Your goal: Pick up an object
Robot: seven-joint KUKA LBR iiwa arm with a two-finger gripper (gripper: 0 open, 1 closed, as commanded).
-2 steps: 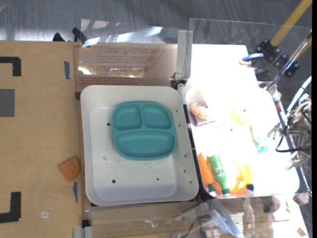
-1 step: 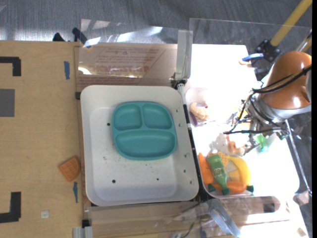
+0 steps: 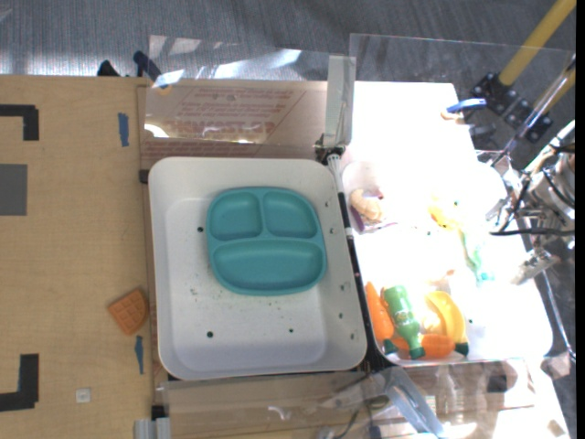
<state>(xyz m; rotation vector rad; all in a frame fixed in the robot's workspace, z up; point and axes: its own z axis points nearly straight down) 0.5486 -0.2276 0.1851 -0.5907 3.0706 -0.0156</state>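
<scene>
Along the right bin's (image 3: 512,337) near edge we see a green plastic bottle (image 3: 403,315); our gripper's (image 3: 535,210) state, we cannot tell.

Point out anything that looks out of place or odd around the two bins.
A small orange waffle-like toy lies outside both bins, on the cardboard sheet left of the left bin. The other toys sit in the right bin. The teal divided plate lies flat in the left bin and looks in order.
</scene>
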